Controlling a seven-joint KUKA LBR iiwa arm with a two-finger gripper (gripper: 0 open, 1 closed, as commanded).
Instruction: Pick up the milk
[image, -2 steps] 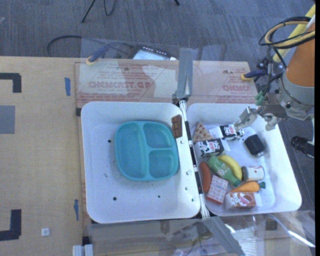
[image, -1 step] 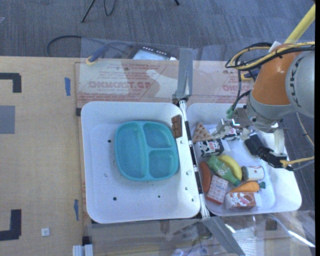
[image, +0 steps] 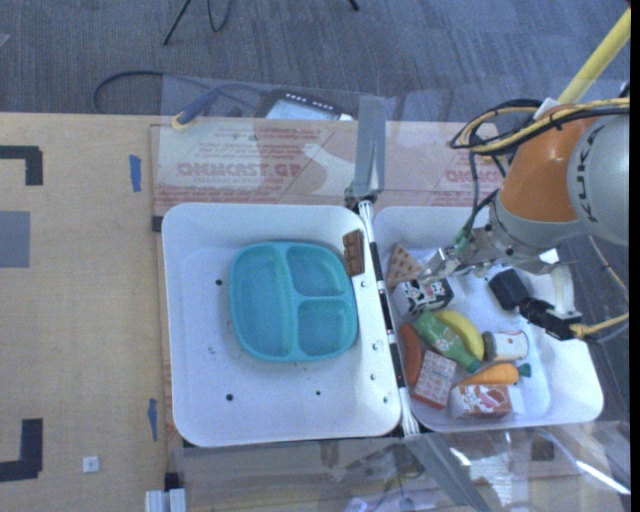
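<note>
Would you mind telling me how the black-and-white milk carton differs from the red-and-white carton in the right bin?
The small black-and-white cow-patterned milk carton lies near the bin's upper left, right by the gripper; the larger red-and-white carton lies at the bin's lower edge, away from the gripper. The milk carton sits beside a green bottle; the red-and-white carton sits under a toy carrot. Both lie in the right white bin.

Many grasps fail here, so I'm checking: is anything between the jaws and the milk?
Nothing visible. The gripper hangs just above the milk in the right bin; the banana lies beside it, not between.
</note>
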